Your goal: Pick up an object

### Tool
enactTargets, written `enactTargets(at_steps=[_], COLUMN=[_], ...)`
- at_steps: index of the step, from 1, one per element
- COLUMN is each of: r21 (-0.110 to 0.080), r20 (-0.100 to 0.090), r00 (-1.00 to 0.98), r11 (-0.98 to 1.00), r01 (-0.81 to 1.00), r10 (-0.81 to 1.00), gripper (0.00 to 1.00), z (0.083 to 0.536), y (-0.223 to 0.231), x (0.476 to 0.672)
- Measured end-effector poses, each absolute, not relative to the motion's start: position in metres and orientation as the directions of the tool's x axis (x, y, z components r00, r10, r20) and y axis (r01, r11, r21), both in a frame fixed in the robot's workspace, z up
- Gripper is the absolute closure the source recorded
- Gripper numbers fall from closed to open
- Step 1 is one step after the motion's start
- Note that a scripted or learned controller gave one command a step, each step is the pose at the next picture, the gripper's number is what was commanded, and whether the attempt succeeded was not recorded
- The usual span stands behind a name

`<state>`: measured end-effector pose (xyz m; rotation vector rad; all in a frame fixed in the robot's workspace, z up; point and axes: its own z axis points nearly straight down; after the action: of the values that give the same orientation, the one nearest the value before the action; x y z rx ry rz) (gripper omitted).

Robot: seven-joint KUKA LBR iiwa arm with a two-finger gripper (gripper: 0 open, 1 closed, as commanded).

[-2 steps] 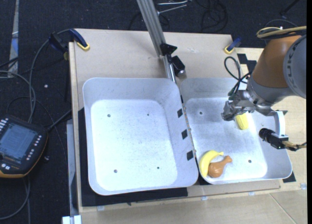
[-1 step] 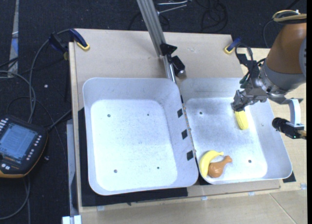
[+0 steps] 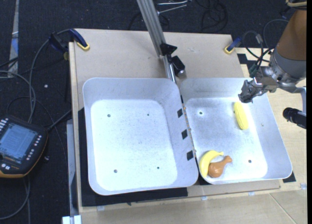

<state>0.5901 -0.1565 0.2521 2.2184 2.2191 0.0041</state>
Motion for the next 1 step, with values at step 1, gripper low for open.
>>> enactTargets(at_steps=[1], r21=[0.000], r20=[0.001], r00=[-0.004], r11=[0.004], r01=[1.000], r10=[1.000], gripper=[1.00], z=[0.2541], y=[-0.1070], x=[0.6012])
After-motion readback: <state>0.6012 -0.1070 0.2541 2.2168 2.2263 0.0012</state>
